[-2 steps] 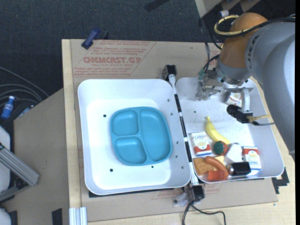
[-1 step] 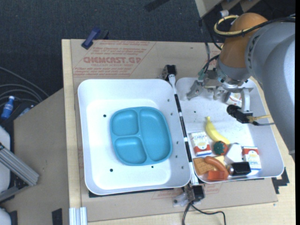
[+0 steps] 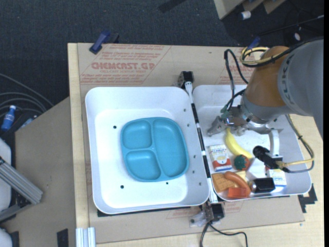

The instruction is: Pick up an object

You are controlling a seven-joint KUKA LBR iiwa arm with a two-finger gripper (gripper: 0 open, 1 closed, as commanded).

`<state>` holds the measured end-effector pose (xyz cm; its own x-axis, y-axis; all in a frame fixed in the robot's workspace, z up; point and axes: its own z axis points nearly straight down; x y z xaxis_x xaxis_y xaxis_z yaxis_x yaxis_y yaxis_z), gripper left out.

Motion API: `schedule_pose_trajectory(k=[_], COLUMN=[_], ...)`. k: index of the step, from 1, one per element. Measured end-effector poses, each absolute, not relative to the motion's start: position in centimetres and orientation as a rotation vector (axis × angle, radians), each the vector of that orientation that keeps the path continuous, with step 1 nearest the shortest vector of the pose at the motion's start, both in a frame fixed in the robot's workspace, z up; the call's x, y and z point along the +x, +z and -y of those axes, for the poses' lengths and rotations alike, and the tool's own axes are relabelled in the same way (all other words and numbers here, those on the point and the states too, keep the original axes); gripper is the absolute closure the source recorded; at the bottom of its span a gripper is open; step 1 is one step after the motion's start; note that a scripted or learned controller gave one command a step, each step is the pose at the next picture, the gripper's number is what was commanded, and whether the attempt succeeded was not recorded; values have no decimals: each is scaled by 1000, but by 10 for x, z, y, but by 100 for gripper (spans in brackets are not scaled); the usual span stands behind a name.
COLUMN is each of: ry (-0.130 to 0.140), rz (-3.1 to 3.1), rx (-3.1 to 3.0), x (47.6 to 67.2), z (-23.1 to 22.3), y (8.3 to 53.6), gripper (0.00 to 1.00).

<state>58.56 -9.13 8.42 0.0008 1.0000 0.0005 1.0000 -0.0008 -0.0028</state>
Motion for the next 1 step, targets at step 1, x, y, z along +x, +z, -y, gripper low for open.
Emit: schedule_pose_trajectory(k=[1], ry=[-1], rz=[2219], rx=[-2222], x=[586], z=[91], y=[94], gripper=[100])
